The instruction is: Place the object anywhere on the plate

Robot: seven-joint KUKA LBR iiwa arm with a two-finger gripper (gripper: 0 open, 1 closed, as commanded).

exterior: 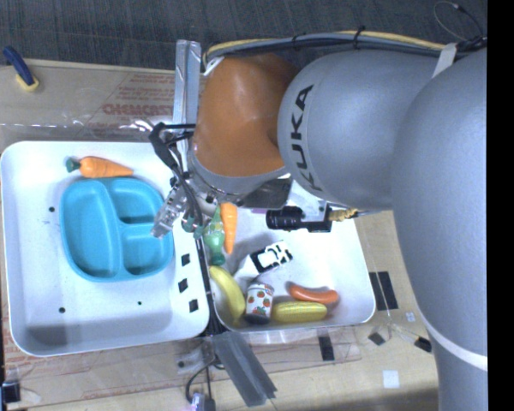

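A blue divided plate [111,229] lies in the left white bin [34,315]. An orange toy carrot [103,168] rests in that bin just beyond the plate's far edge, off the plate. My gripper [170,217] hangs over the plate's right rim, close to the wall between the two bins. The grey and orange wrist hides most of it from above. Something small and greenish [193,222] shows right beside it; I cannot tell whether it is held.
The right bin [360,268] holds a second carrot [229,227], a green item [215,245], a banana [227,291], a small can [259,302], a red sausage [313,294], a yellow piece [298,312] and a black-and-white object [272,257]. The arm covers the bin's far part.
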